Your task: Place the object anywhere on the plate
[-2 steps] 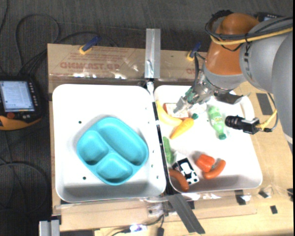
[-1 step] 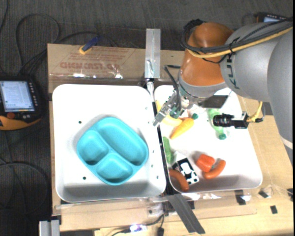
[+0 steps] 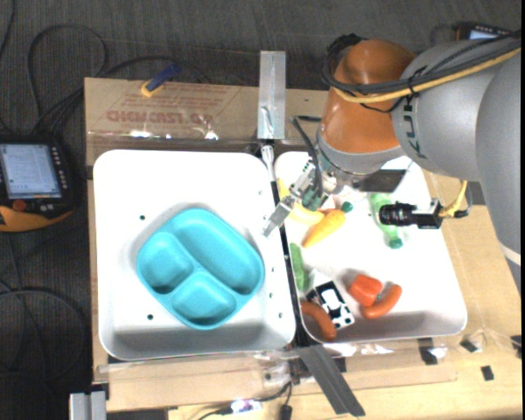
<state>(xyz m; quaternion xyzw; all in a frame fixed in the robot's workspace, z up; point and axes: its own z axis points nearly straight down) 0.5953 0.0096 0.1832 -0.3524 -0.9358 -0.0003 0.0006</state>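
Toys lie nearest us, to the right of the blue plate (image 3: 201,265): a brown sausage (image 3: 319,318), a black-and-white block (image 3: 333,303) touching it, and just beyond them a red-orange pepper (image 3: 373,292). All three rest in the right bin (image 3: 442,300), across the divide from the plate.

The plate itself sits tilted in the left bin (image 3: 114,234), its three compartments bare. Just right of it, along the near wall of the right bin, we see a slim green pod (image 3: 297,265).

Farther back and still right of the plate lies an orange carrot (image 3: 325,224), and well beyond that a green bottle (image 3: 392,220) with a dark cap.

The gripper (image 3: 280,213) hangs over the rim between the two bins, just past the plate's far right corner and pointing down toward it. We cannot tell whether it is spread or closed, nor whether it holds anything. A small yellow-green piece (image 3: 312,200) shows right beside it, touching the carrot's far end; which toy is the task's object we cannot say, but every one we see is in the right bin, apart from the plate.

Behind the gripper rises the arm (image 3: 455,103) with its orange band. Far beyond the plate lies a sheet of cardboard (image 3: 166,108), and well to the plate's left a handheld pendant (image 3: 24,178) with a lit screen.
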